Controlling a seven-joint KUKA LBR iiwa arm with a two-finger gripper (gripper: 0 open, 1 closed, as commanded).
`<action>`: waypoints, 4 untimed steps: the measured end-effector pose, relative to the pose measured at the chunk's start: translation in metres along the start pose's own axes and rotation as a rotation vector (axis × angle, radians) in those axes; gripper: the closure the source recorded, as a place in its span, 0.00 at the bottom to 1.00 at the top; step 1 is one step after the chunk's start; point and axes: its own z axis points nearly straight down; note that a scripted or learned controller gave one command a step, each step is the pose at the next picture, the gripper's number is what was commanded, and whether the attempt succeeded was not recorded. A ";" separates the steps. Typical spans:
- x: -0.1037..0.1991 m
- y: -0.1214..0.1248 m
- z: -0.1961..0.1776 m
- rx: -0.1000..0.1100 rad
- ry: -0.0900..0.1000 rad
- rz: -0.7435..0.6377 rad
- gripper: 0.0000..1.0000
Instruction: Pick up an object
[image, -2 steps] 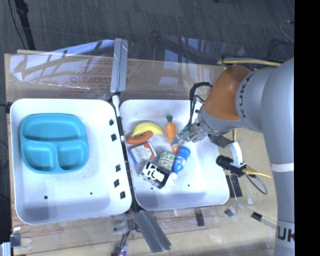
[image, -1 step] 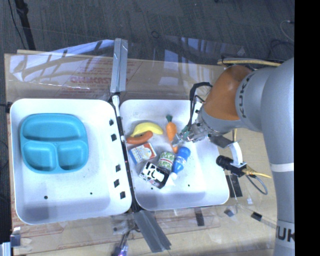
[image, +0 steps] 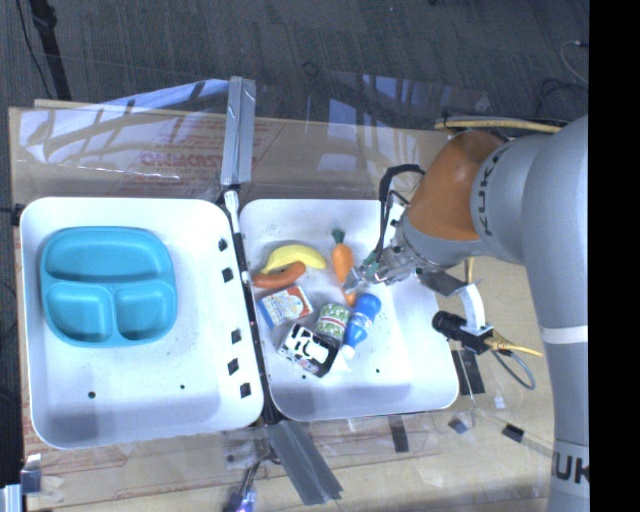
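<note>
two shallow white bins side by side: the left bin (image: 60, 400) and the right bin (image: 420, 385). one turquoise plastic divided tray (image: 105, 285) with three compartments sits in the left bin, toward its far left. the right bin holds the clutter, one of each: yellow banana (image: 295, 258), reddish sausage-shaped toy (image: 279, 276), orange carrot with green top (image: 342, 260), small printed carton (image: 288, 303), green-labelled can (image: 333, 320), blue-capped white bottle (image: 361, 317), black-and-white patterned box (image: 307, 347).

gripper (image: 383, 265) sits low over the right bin's far right part, just right of the carrot and just beyond the bottle cap. fingers small and blurred; cannot tell whether spread or pressed together, nor whether anything is between them.

carrot, bottle and can crowd the left and near side of the gripper. grey arm with orange band (image: 450, 200) reaches in from the right.
</note>
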 end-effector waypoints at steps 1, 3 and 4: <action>0.000 0.000 0.000 0.000 0.000 0.000 0.00; 0.000 0.000 0.001 0.001 0.001 0.000 0.00; 0.000 0.000 0.001 0.001 0.001 0.000 0.00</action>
